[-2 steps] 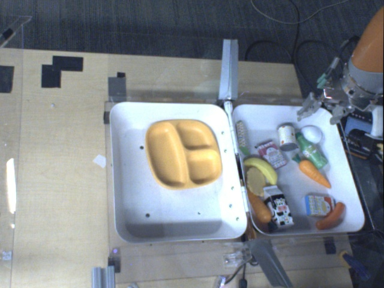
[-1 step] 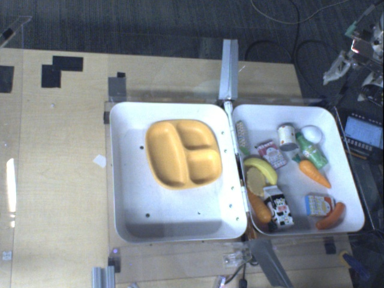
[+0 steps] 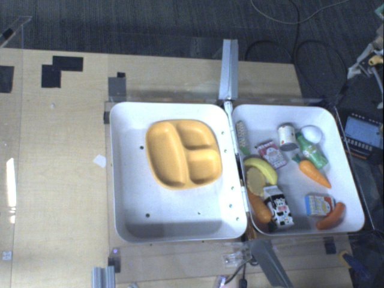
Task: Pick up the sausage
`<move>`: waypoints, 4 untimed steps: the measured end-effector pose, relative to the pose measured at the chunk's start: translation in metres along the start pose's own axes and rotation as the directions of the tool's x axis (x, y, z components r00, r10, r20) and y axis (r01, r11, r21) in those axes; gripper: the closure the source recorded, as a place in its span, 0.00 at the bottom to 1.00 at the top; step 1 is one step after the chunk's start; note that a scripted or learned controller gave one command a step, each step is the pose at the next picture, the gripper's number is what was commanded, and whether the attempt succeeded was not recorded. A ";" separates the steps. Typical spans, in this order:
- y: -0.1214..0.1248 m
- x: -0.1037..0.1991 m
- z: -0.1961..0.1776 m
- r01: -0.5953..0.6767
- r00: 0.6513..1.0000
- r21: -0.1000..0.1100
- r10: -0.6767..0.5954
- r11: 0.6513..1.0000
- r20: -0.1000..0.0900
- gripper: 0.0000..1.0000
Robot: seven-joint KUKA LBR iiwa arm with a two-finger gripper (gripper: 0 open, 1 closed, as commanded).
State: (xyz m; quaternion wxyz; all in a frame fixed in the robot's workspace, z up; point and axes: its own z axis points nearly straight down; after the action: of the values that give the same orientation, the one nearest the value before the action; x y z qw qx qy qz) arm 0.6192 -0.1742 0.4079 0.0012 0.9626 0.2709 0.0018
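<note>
The sausage (image 3: 332,216), reddish-brown and slightly curved, lies in the front right corner of the right bin (image 3: 354,188). It rests against the bin's front wall, just in front of a small blue and orange carton (image 3: 318,204) that touches it.
The right bin also holds a carrot (image 3: 314,173), a green bottle (image 3: 311,149), a can (image 3: 287,137), a banana (image 3: 261,168), a black-and-white carton (image 3: 278,209) and a red packet (image 3: 273,155). In the left bin (image 3: 129,215) sits a yellow divided plate (image 3: 183,152).
</note>
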 end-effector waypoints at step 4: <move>0.010 -0.042 -0.028 -0.334 0.943 0.001 0.334 0.943 0.001 0.00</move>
State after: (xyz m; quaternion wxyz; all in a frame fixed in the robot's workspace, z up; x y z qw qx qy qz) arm 0.5882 -0.2047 0.4358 0.0006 0.9946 0.1041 0.0015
